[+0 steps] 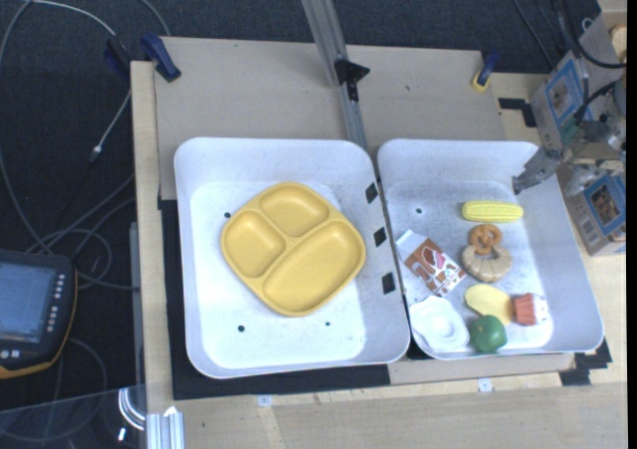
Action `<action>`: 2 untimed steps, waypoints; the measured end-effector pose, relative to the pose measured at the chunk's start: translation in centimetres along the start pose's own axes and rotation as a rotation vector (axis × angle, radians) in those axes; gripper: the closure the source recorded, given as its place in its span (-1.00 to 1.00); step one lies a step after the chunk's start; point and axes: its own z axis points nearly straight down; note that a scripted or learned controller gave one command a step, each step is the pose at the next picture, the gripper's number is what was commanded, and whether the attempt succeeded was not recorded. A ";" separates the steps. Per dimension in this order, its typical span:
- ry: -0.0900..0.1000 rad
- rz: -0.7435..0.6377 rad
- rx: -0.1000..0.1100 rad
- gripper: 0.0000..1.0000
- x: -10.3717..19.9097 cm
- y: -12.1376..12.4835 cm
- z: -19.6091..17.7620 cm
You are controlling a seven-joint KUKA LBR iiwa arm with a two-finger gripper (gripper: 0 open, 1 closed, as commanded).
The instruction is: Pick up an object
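Tray (293, 249) in left bin (199, 168); corn (492, 210) behind pretzel (486, 238) in right bin (418, 163).

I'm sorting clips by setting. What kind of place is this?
Probably a robotics lab bench, not a kitchen: two white bins clamped to a board, toy food such as a corn cob, and a control pendant with loose cables on the floor.

Single fixed camera above bench (299, 79), angled down, both bins (199, 238) in frame.

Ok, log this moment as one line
gripper: above right bin far edge | holding: nothing seen | nearest: corn cob | yellow tray: left bin
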 end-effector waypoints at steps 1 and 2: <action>0.000 0.000 0.000 -1.00 0.0 0.0 0.0; 0.001 -0.001 0.004 -1.00 0.6 0.2 4.4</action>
